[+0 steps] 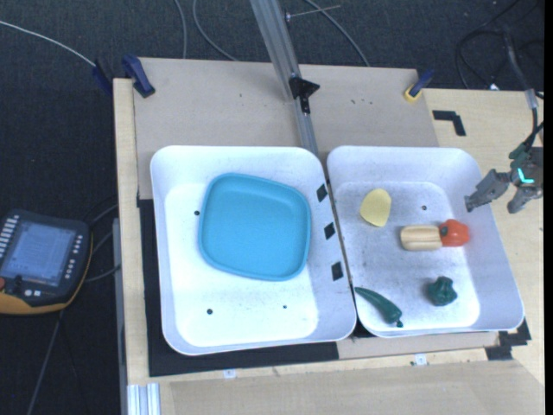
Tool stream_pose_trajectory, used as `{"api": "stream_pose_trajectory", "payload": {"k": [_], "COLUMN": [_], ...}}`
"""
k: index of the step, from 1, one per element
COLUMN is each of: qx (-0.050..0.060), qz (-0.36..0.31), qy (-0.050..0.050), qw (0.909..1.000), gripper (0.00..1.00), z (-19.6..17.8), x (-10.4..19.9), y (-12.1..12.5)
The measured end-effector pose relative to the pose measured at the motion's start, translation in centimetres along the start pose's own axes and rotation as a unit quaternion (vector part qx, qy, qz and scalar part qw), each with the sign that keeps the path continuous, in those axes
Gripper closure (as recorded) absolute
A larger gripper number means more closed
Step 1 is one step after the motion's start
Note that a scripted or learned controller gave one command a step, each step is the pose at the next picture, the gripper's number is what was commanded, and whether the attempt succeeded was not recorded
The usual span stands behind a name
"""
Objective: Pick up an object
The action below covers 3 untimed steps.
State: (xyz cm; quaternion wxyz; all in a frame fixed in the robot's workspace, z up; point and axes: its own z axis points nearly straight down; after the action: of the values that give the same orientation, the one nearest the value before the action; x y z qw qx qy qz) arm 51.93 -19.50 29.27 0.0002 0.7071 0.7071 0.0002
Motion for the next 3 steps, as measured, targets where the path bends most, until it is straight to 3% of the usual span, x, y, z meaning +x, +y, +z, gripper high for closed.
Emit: {"api": "stream_pose_trajectory", "payload": {"k": [1, 3], "qx": [0.0, 0.002], "qz": [0.0, 0.0], "qy": [0.0, 0.0], "qw": [1.0, 1.0], "gripper": [0.0, 0.0], "z": [0.0, 10.5], "x": [0.0, 0.1], "y": [0.0, -0.5]}}
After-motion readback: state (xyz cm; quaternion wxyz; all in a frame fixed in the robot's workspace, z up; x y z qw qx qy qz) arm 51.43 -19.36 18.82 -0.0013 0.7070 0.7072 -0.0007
